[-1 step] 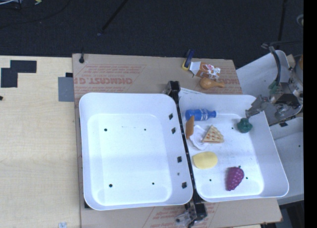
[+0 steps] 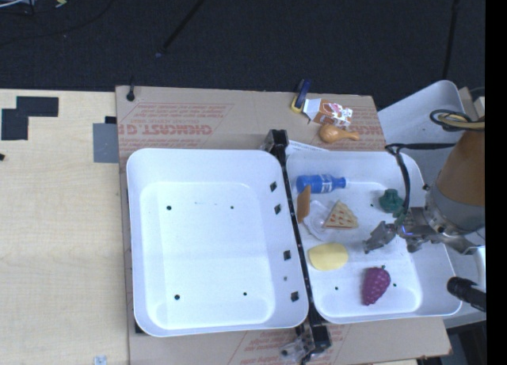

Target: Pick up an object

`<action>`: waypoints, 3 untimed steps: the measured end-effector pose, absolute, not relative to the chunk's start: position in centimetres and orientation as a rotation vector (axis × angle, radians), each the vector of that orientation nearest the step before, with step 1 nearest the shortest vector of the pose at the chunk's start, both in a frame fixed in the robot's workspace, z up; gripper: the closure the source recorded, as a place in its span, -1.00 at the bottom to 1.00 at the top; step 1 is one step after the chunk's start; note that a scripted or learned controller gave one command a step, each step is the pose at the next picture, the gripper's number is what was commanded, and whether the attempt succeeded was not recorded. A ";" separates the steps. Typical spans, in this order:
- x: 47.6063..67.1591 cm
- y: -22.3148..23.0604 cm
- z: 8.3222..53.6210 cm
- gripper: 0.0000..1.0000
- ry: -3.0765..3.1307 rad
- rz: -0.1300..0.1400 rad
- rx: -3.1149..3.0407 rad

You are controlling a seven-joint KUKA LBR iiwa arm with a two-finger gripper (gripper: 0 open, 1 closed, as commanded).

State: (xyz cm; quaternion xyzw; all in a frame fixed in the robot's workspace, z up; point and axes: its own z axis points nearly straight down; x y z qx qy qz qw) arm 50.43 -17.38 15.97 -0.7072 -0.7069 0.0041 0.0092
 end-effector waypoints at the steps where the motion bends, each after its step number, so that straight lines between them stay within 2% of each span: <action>1: 58.9 -11.0 8.4 -1.00 -2.229 -0.002 -2.212; 2: 60.7 -9.1 9.0 -1.00 -2.223 0.013 -2.227; 3: 64.3 -9.0 9.0 -1.00 -2.221 0.021 -2.223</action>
